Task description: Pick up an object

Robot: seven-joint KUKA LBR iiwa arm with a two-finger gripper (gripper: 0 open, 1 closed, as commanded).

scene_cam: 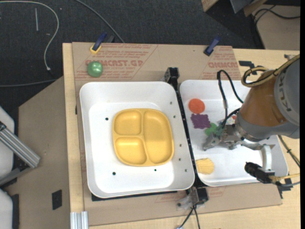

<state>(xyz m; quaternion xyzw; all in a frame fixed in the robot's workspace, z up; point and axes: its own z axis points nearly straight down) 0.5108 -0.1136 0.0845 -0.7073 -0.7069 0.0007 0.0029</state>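
In the right bin (267, 173) lie an orange ball (197, 105), a purple toy (200, 121), a small green object (214, 127) and a pale yellow piece (205, 165). My gripper (211, 138) reaches in from the right and sits low in this bin, just below the purple toy and right against the green object, which it partly hides. The pale yellow piece lies a little below the gripper, apart from it. I see nothing clearly held.
The left bin (95, 128) holds a yellow divided plate (143, 136). A green ball (95, 69) rests on the cardboard beyond the left bin. Black cables (224, 87) arc over the right bin's far side. Blue clamps (211, 46) hold the board's far edge.
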